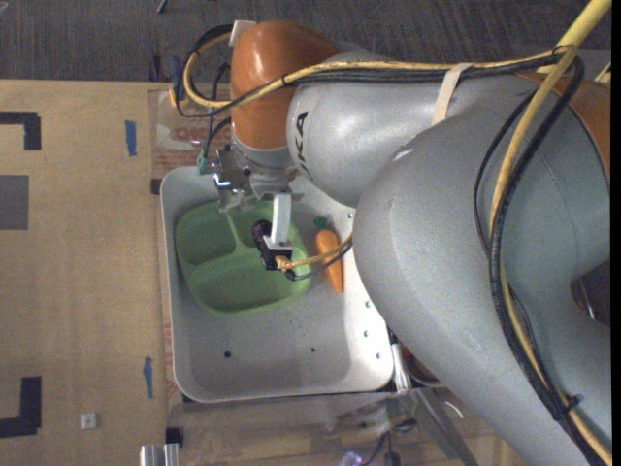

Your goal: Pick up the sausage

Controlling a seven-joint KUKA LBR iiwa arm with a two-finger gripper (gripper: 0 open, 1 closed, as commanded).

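In the camera view, I am reaching in from the right, and my grey arm (437, 212) is covering most of the right half of the scene, its orange band (272, 76) sitting high in the middle. My gripper (231, 197) is hanging over the upper left part of a shallow white plastic bin (291, 357), just above the far rim of a light green divided plastic plate (233, 289). I cannot tell how far the gripper is open, nor whether it has hold of anything.

The green plate is lying flat in the upper left of the bin. A raised ridge is splitting it into a smaller compartment on the left and a larger one below. Just beside the plate's right edge, an orange, elongated, tapering thing (332, 260) is lying on the bin floor, running up and down the view with a small green bit at its upper end. My arm is partly hiding its right side. Whether this is the sausage I cannot tell, and I cannot make out the sausage anywhere else in the bin.

The bin is resting on a tan bench top (78, 260), which is carrying short strips of blue tape (130, 138) and black corner marks (23, 129) to the left.
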